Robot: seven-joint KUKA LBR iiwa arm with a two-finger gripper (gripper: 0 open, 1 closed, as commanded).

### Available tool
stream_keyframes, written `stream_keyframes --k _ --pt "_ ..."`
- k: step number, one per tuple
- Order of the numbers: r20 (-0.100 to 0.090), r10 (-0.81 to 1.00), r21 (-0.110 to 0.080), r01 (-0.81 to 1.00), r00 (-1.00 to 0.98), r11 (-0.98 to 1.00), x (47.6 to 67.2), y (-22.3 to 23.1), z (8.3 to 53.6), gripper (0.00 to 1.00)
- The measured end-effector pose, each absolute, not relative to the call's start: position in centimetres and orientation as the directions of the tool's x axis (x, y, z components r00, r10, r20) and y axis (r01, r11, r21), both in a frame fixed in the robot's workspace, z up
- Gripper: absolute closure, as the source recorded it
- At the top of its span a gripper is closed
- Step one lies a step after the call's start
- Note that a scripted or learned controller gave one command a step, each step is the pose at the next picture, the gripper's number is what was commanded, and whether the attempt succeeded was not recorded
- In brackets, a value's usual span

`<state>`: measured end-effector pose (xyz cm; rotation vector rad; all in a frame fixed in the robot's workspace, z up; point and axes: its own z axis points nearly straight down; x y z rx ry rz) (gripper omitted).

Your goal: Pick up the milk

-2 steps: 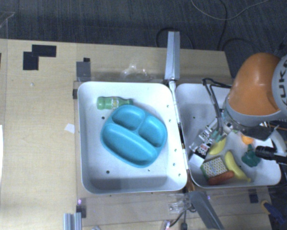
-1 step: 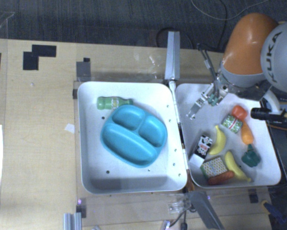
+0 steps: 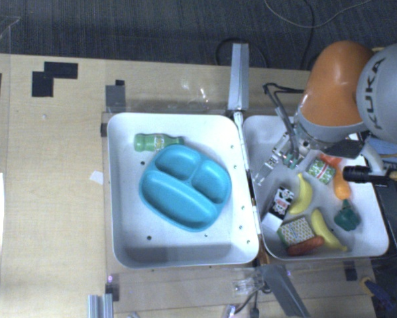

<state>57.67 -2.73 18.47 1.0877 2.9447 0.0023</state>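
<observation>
The tool [image 3: 282, 156], finger spacing indeterminate, hovers in the right bin [image 3: 377, 244] just above the milk [image 3: 282, 202], which lies beside a banana [image 3: 303, 197], limiting side clearance.

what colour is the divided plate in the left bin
Light blue divided plate, clearest in the camera view.

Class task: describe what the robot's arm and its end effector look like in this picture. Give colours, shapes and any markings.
The arm has rounded grey casing with dark KUKA lettering and a large glossy orange band above the wrist. The end effector is small, metallic and silvery, with thin dark rods or cables running to it.
</observation>
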Motion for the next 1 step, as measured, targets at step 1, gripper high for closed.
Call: stream_keyframes --k 1 --pt "-0.005 0.569 0.004 0.569 -0.822 0.822 53.12 -2.29 18.53 0.0"
